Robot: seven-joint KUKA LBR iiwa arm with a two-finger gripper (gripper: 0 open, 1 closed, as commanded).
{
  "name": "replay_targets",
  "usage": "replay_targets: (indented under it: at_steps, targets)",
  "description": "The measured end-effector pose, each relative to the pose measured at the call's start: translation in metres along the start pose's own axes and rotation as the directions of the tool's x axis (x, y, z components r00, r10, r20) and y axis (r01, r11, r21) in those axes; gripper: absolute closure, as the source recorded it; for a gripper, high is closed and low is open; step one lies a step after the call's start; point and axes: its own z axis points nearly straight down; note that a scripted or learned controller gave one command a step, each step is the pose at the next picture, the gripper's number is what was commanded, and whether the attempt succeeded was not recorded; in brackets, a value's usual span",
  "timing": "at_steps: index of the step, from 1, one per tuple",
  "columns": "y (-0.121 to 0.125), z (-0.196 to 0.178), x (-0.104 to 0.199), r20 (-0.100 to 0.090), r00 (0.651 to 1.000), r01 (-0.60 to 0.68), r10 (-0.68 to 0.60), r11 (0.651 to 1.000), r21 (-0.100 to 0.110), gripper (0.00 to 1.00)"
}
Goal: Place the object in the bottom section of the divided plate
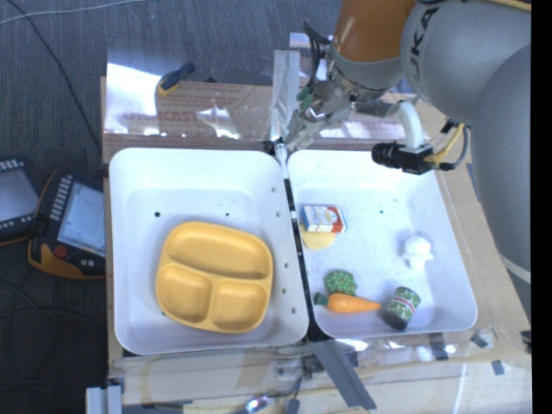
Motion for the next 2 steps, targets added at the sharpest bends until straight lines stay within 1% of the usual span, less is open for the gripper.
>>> replay_targets:
  at_steps: [1, 2]
  targets:
    - [-0.067, 0.061, 0.080, 0.000, 0.938, -0.348, 0.348, 0.938, 0.005, 1.00]
    - [-0.122, 0.037, 0.182, 0.002, 0.908, -0.418, 0.418, 0.908, 0.005, 1.00]
